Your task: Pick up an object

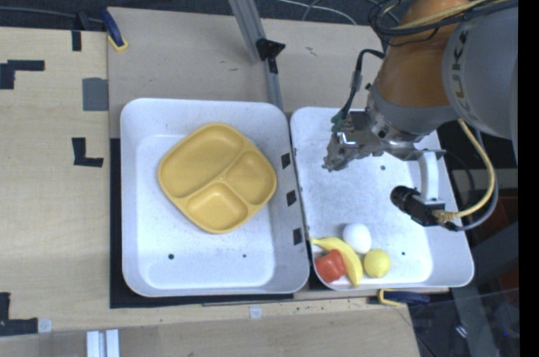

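On the counter (50, 204), the left bin (139, 263) carries a yellow three-section plate (217, 177), lying flat near the bin's middle and well apart from the arm. To its right, across the shared rim, the right bin (446, 263) holds the likely targets: a cluster of small play foods bunched in its near corner. There a red piece (331, 265) sits leftmost, touching a curved banana (344, 254) whose long axis runs from the upper left down toward the lower right; a white egg (357, 237) rests just above the banana, and a small lemon (377, 263) lies just to its right.

The gripper (341, 153) hangs over the bare far-left part of the right bin, its tips pointing down and to the left, with nothing between them. The cluster lies toward the viewer from the tips and slightly to the right, with open bin floor in between (so the coming move looks like a shift toward the near edge before any descent). How far the fingers stand apart cannot be made out at this angle; they appear as one dark clump under the wrist, touching none of the objects. The grey arm (472, 77), with its orange band (421, 52), fills the right side above the bin.
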`<state>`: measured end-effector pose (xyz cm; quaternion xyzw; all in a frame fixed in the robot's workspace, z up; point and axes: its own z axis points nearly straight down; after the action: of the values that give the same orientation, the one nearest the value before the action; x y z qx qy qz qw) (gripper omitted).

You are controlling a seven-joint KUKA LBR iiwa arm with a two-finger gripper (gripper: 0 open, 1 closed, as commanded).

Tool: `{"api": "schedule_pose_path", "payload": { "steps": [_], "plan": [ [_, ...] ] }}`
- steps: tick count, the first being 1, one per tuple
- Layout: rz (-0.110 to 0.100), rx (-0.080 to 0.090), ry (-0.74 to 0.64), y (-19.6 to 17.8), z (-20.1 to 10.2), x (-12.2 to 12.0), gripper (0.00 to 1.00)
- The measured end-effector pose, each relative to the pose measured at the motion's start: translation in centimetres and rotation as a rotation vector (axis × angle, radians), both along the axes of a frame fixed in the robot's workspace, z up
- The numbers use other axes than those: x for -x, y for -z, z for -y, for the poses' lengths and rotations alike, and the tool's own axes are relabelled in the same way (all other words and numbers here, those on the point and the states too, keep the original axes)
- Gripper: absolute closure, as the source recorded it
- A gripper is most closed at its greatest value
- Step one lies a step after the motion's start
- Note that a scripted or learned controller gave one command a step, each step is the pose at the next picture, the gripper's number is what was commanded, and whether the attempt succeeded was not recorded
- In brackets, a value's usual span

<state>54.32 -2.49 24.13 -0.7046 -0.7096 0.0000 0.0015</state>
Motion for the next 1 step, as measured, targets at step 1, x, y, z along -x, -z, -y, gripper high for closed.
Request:
{"api": "schedule_pose_path", "payload": {
  "steps": [1],
  "plan": [
    [-0.002, 0.001, 0.001, 1.44, -4.84, 1.4, 1.0]
  ]
}}
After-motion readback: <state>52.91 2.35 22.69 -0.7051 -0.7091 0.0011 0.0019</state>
